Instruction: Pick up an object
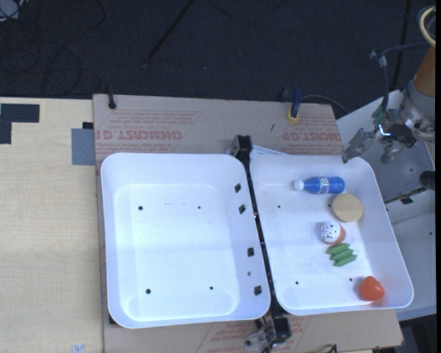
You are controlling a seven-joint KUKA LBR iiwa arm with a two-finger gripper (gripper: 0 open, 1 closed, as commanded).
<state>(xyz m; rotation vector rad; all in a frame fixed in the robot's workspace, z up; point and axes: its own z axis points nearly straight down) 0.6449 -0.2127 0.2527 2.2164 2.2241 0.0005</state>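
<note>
Dark floor behind table [44,219]. My pincer [386,133], state I cannot tell, hangs at two o'clock; descending, it may knock the blue bottle [322,185] rolling.

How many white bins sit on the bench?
2: the left bin and the right bin, side by side, touching along the middle.

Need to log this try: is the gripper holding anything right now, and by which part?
Nothing is held. The gripper sits beyond the right bin's far right corner, apart from the blue bottle.
</note>
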